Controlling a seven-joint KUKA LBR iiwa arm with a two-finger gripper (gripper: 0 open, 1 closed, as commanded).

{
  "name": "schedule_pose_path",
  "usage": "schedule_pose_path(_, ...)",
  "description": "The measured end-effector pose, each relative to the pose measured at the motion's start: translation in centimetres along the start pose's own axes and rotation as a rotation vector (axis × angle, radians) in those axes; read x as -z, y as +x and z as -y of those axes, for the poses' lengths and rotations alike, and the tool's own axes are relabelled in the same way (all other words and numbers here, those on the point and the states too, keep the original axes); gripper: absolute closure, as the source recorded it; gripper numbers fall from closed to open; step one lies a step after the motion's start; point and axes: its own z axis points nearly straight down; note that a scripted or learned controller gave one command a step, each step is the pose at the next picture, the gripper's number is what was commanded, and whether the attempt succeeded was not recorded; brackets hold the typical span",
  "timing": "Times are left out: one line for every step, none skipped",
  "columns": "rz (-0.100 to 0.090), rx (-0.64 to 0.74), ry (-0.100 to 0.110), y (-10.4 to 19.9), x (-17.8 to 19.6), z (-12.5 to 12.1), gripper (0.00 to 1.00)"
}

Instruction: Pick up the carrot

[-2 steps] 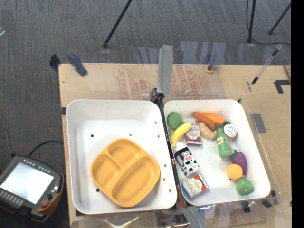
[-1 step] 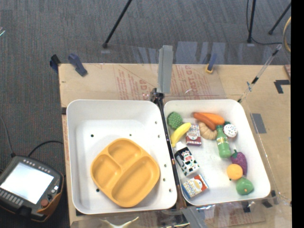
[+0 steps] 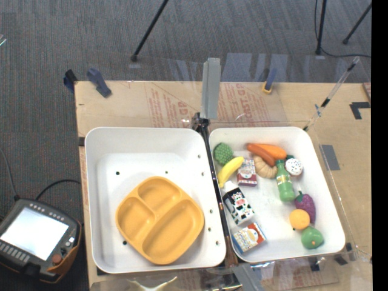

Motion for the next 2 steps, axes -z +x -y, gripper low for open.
schedule_pose_path(0.007,0.275,-0.007,0.0,-9.2,1.1,1.00)
schedule_pose_path(0.000,0.400,0.000,-0.5,0.0,0.1,1.00)
